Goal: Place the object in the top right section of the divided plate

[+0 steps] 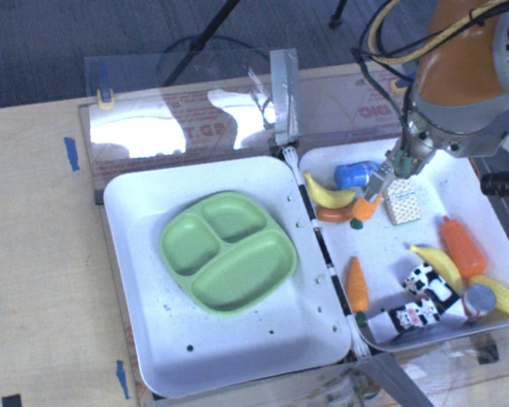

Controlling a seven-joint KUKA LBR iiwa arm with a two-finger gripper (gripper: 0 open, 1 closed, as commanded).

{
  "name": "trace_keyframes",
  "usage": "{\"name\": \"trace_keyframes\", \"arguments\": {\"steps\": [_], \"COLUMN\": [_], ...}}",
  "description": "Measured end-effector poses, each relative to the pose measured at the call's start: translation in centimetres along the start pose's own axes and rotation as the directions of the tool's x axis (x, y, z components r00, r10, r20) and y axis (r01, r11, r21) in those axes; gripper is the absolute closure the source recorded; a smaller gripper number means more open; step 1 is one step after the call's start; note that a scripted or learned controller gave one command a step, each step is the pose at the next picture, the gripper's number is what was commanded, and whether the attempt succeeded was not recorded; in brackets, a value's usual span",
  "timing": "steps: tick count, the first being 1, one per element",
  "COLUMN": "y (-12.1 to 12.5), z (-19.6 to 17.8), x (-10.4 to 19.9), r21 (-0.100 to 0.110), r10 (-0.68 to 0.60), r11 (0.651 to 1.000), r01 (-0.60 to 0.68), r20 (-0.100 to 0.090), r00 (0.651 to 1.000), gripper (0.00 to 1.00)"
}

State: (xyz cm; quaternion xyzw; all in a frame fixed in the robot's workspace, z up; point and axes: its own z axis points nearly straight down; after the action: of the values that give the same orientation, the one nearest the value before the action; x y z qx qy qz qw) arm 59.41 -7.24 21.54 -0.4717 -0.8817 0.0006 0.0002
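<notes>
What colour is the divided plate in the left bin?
Light green, plain; the plate shows best in the camera view.

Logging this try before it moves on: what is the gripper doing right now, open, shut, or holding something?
Gripper: low in the right bin, next to the banana; whether it is open, shut or holding anything cannot be told.

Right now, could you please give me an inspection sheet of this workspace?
Surface: wooden bench bearing left bin and right bin.
Job's things: green divided plate in left bin, sections bare.
Clutter: right bin holds toy bananas, carrots, blue item, spotted carton, cow-print pieces.
Grippers: gripper low over the right bin's far-left items.
Cables: black and yellow loops on the arm.
Surroundings: grey carpet.
</notes>
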Motion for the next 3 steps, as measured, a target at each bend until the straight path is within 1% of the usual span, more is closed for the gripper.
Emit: {"name": "trace_keyframes", "arguments": {"steps": [1,2,3], "y": [7.2,10.8,11.8], "z": [-3.6,-4.9,0.7], "x": [5.4,2.8,8.3], "r21": [-0.001,-0.003,0.0], "r10": [0.112,-0.207,-0.276], "r11": [0.994,0.978,0.961], "r01": [-0.112,0.207,0.276], "r20": [0.001,0.004,0.0], "r00": [0.994,0.978,0.961], "gripper": [1.0,1.0,1.0]}}
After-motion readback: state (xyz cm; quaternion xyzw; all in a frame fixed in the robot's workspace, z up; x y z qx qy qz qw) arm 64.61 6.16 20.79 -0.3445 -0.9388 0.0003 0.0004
